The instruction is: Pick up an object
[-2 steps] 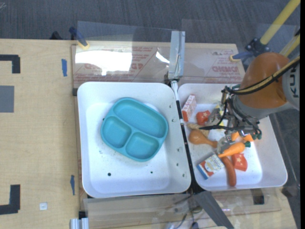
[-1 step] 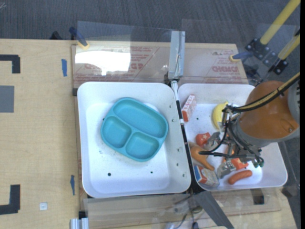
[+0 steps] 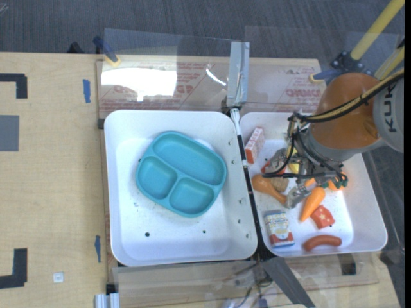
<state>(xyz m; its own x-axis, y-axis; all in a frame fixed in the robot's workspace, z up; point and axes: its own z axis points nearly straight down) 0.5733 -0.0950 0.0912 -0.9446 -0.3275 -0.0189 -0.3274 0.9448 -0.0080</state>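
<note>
Two bins (image 3: 122, 236) sit on my desk (image 3: 45, 191). I see the end effector (image 3: 297, 188) low in the right bin among the toys, beside a carrot (image 3: 313, 203); whether it's open or closed, I can't tell. A blue tray (image 3: 182, 173) lies in the left bin.

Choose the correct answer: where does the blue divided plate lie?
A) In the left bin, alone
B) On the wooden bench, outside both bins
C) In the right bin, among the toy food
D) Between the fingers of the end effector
A: the blue divided plate rests flat on the floor of the left bin, while the carrot, the sausage and the small boxes are in the right bin.
</note>
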